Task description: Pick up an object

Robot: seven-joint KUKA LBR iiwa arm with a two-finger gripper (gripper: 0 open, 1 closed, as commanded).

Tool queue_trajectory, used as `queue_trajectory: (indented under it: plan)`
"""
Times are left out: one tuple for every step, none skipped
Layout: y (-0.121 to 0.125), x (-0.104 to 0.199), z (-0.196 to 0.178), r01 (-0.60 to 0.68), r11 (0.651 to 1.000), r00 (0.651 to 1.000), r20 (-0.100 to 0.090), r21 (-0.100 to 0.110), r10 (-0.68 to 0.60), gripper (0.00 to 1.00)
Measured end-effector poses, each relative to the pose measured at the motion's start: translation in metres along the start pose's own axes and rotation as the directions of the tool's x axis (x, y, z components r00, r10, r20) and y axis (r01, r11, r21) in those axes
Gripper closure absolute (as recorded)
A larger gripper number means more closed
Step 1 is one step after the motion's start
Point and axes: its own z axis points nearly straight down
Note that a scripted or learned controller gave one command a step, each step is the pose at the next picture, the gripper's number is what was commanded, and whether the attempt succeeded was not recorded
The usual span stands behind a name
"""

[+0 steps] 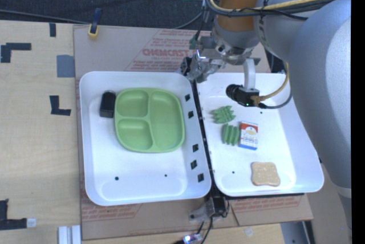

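My hand (201, 66): it hangs over the far end of the divide between the two bins, at the far-left corner of the right bin; whether it is spread or closed I cannot tell, and nothing shows gripped in it
Right bin (296, 140): it carries all the small loose things, each of them nearer the front edge than my hand
Leafy green piece (223, 114): the closest of them to my hand, lying just inside the bin's left wall, its long axis slanting from near-left up to far-right
Green bean bundle (230, 134): just in front of the leafy piece, near the middle of the bin floor, long axis running front to back
Small carton (248, 135): red, white and blue, just beside the bean bundle on its right, flat on the floor, long axis also front to back with the blue end toward the front edge
Toast slice (265, 174): tan, lying flat near the front edge of the right bin, well apart from my hand, roughly square so no clear long axis
Left bin (91, 140): carries a green divided tray (150, 120) in its middle, the two small compartments toward the far and left side, the large one toward the right wall
Black block (108, 104): touching the tray's left rim, toward the bin's left wall
Counter (34, 140): pale wood with black tape marks, left of both bins
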Motion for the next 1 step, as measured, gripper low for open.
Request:
queue_trajectory:
  plan:
    - [-0.0058, 0.0568, -0.0044, 0.0, 1.0, 1.0, 0.0, 0.0, 0.0, 1.0]
